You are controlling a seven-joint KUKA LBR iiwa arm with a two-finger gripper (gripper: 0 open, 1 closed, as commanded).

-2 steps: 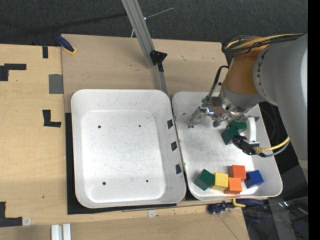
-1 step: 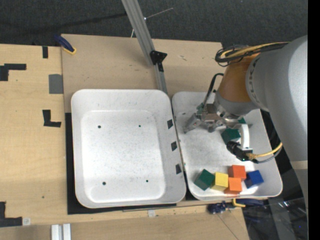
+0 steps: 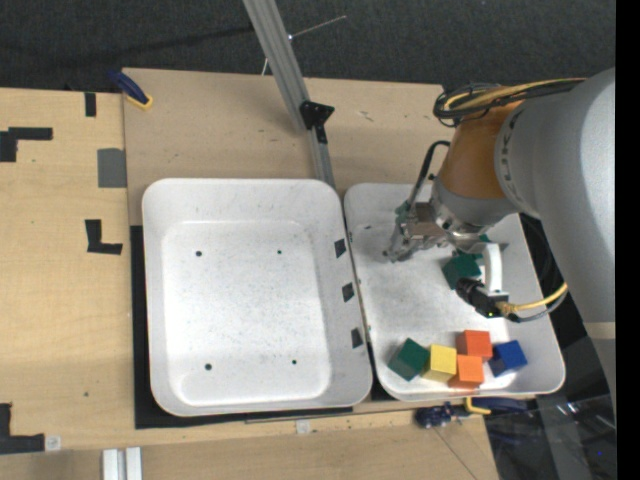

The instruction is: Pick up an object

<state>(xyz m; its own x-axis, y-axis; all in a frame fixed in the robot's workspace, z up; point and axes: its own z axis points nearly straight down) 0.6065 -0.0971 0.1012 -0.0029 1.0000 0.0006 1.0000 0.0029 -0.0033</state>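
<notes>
Small coloured cubes (image 3: pixel 455 358) clustered at 6 o'clock of right white bin (image 3: pixel 385 298); end effector (image 3: pixel 402 244) near 12 o'clock, finger state indeterminate. Descend centred over one edge cube.

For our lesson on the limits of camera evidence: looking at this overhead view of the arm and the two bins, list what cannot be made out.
- Gripper: in the camera view its fingers are too small and dark to tell their state, or whether anything sits between them.
- Right bin: the arm covers its upper right part, hiding any contents there.
- Green object beside the wrist: partly covered by the arm's fittings, shape unclear.
- Blue block: its lower face is hidden by the orange block.
</notes>
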